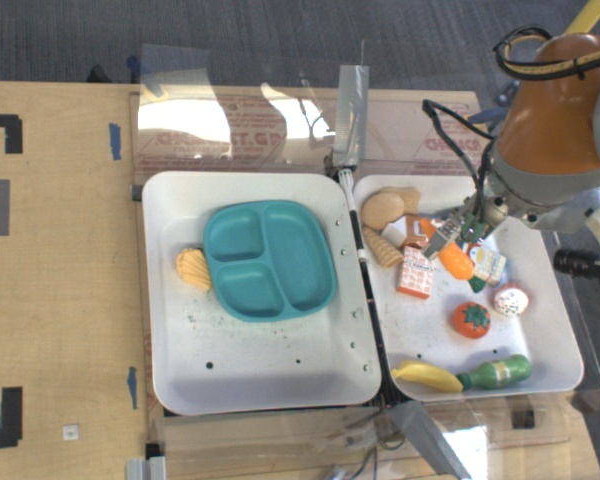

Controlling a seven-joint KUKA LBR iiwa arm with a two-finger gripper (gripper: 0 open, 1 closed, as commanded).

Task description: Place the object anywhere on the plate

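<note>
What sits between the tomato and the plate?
In the camera view, going from the tomato toward the plate, you cross the small red-and-white carton and then the bins' adjoining walls.

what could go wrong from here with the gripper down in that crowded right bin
1. The gripper sits among tightly packed toys: the orange carrot-shaped piece, the red-and-white carton and a small printed packet. It may pinch two things or nudge one aside.
2. The teal divided plate already has a yellow shell-shaped toy against its left edge.
</note>
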